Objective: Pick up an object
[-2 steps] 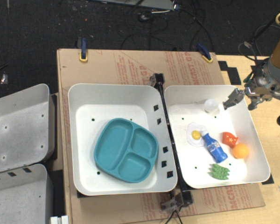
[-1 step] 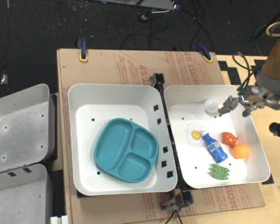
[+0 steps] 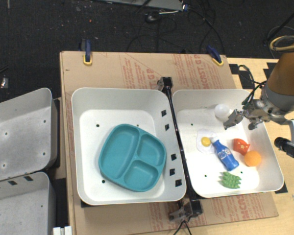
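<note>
The right bin holds several small objects: a blue bottle, a fried egg toy, a red piece, an orange ball, a green leafy toy and a white round piece. My gripper hangs over the bin's upper right part, above and to the right of the bottle, with its two fingers spread apart and nothing between them. It touches none of the objects.
The left bin holds a teal divided plate. White metal lids lie off the bench at the left. Blue clamps pin the cardboard base at the back. Cables run along the right edge.
</note>
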Robot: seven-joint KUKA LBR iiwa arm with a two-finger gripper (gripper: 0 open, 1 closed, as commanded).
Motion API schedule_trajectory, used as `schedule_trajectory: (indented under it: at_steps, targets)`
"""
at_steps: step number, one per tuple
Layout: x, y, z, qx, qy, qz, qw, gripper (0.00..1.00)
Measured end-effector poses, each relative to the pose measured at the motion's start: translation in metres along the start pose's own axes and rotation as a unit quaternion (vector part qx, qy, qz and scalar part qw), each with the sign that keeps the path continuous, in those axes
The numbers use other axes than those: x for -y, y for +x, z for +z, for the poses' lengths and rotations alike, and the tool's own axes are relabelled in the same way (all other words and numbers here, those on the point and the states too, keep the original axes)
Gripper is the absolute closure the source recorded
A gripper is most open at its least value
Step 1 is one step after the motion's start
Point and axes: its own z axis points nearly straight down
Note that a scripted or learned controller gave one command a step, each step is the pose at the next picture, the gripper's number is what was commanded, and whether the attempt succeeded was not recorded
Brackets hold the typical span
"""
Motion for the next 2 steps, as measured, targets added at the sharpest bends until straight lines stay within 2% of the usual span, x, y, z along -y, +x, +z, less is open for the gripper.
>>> schedule_trajectory:
  at_steps: [1, 2]
  targets:
    - [0.000, 0.001, 0.053, 0.000, 0.000, 0.000, 1.0000, 0.00]
    - [-0.001, 0.000, 0.040, 0.001, -0.003, 0.000, 1.0000, 1.00]
